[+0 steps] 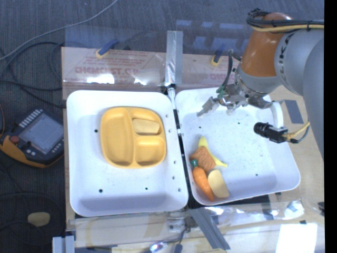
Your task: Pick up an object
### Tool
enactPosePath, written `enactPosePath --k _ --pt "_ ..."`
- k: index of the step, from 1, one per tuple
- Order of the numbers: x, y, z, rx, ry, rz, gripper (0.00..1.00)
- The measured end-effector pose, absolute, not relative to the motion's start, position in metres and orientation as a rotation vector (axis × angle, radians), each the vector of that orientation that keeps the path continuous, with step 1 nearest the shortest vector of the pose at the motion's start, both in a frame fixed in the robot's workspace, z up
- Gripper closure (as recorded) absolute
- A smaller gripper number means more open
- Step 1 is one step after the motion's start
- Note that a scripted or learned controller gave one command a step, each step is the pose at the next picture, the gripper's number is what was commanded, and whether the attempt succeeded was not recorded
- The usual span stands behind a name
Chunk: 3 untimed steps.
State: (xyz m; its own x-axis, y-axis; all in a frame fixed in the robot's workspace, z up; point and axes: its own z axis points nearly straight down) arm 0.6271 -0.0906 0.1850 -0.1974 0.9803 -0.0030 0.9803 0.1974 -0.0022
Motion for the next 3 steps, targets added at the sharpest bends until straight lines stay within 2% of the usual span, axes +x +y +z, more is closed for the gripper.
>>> enactPosePath --k 1,2,3 --pt "0.584 -0.101 0.187 1.786 2.584 -0.002 0.0" --pt "0.564 -0.1 0.109 1.462 2.769 0.008 0.0" --pt "0.563 -0.105 0.102 1.685 2.623 0.041 0.0"
